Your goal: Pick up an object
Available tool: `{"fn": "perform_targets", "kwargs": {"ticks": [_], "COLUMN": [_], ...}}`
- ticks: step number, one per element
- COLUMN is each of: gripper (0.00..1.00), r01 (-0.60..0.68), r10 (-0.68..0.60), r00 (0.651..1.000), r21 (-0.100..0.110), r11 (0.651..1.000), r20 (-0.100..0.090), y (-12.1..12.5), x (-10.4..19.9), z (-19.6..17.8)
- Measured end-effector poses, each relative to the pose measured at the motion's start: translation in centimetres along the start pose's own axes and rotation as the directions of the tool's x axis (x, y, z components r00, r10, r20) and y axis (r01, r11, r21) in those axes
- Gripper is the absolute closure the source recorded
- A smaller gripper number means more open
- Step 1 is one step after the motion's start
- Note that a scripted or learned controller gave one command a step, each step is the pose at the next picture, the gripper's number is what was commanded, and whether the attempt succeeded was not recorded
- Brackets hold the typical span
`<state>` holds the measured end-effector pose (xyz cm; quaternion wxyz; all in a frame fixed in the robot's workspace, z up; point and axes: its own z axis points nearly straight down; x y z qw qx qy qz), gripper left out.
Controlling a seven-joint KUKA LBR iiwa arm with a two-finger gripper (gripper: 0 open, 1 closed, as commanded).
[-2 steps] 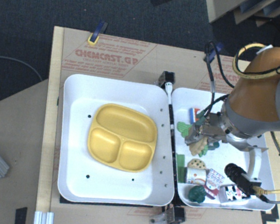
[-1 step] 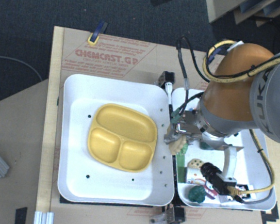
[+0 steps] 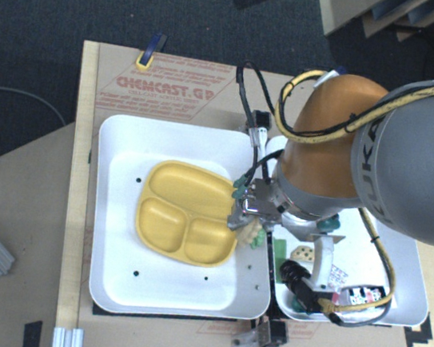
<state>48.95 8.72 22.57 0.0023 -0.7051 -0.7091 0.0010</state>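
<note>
A yellow divided plate (image 3: pixel 183 212) with three compartments lies in the left white bin (image 3: pixel 113 218). My gripper (image 3: pixel 245 213) hangs low over the plate's right edge, near the wall between the two bins. A small tan and green thing (image 3: pixel 255 235) shows just below the gripper at the plate's right rim; I cannot tell whether it is held. The grey arm with its orange band (image 3: pixel 331 137) reaches in from the right and hides much of the right bin.
In the right bin (image 3: pixel 413 295), a round speckled cookie-like piece (image 3: pixel 303 254), a teal thing (image 3: pixel 329 223) and a small colourful packet (image 3: pixel 360 295) peek out beneath the arm. Brown cardboard (image 3: pixel 173 85) lies under the bins.
</note>
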Motion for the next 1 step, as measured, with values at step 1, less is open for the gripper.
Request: {"fn": "perform_targets", "kwargs": {"ticks": [1], "gripper": [1.0], "r01": [-0.005], "r10": [0.005], "r00": [1.0], "r21": [0.0], "r11": [1.0], "r20": [0.002], "y": [-0.64], "x": [0.41], "z": [0.94]}}
